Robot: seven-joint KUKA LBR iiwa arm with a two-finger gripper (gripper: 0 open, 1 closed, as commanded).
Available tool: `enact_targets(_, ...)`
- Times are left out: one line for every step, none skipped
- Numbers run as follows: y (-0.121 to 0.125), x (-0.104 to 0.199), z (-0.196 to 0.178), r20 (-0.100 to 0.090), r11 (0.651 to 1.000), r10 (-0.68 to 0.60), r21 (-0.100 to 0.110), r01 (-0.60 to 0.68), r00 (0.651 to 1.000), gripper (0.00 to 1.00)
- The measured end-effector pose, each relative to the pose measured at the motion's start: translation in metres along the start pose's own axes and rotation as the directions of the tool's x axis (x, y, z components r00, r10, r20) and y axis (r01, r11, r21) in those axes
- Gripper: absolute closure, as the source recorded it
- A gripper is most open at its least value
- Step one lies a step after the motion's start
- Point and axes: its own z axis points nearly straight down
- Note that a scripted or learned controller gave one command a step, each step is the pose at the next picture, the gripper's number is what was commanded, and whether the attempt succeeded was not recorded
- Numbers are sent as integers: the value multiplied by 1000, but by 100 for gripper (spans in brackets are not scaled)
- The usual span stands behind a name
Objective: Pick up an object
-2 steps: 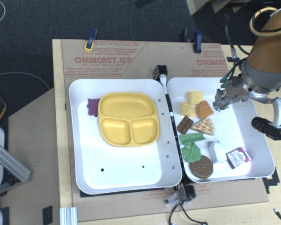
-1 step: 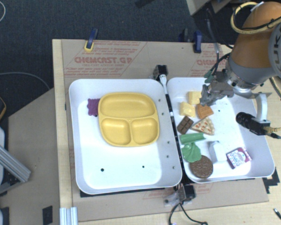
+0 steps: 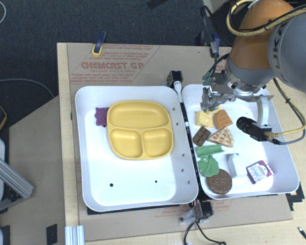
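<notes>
Fingers of the gripper hang low over the far left corner of the right bin, but their tips blur into the wrist hardware, so whether they are spread or closed cannot be told, and nothing can be seen between them. Just below them lies a pale yellow cheese wedge, with an orange-brown cracker touching its right side. Nearer the camera sit a dark chocolate bar and a pizza slice, side by side. Below those lie a green leafy piece and a round brown cookie at the near edge. A small grey block stands right of the green piece, and a purple-and-white packet lies further right. A black cylindrical part with a yellow cable reaches over the bin's right half.

On the tabletop, the left bin holds a yellow divided tray, with a purple object touching its left edge. The grey arm with its orange band comes in from the far right.
</notes>
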Motion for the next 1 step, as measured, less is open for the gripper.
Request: enact_targets(12,53,1,-1,1000,-1,0,1,1000,100)
